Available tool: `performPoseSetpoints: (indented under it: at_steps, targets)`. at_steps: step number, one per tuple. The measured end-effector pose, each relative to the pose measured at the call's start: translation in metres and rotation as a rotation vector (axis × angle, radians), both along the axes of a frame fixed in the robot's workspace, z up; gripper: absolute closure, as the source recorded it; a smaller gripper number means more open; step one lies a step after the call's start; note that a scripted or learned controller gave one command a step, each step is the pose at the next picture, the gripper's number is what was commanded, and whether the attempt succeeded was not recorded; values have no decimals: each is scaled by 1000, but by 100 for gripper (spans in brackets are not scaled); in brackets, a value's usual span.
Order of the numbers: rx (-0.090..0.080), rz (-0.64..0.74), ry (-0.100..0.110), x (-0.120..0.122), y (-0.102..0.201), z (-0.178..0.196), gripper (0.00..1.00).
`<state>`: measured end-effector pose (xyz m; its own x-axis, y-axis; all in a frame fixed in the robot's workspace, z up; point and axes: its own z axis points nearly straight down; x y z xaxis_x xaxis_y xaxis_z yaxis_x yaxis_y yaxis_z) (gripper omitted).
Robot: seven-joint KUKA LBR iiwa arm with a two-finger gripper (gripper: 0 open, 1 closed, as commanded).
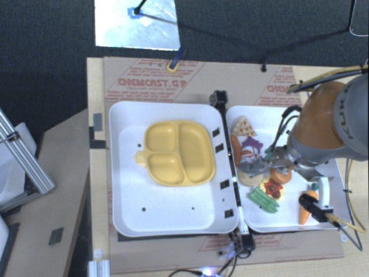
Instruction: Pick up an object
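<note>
Camera view: gripper (258,167) hovers low over toy food in the right bin (328,221), right of frame; finger state unclear.

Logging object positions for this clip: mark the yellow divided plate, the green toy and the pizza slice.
yellow divided plate (176,153), camera view, centre ridge.
green toy (263,199), camera view, its middle.
pizza slice (243,126), camera view, its middle.

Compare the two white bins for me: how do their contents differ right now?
The left bin holds a single large yellow divided tray, lying flat near its middle; the right bin holds a cluster of small toy foods, including a pizza slice, a green piece and a carrot. The gripper is over the right bin, not the left. Both are shallow and white, set side by side.
</note>
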<state>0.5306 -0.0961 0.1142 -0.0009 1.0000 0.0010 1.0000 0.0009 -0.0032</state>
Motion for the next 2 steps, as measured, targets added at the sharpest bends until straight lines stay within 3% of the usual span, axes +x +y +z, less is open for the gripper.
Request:
performPoseSetpoints:
  at_steps: [1,2]
  targets:
    - [-7,-3,-21,5,-3,-24,0]
    - [-10,-3,-28,7,-4,-11,100]
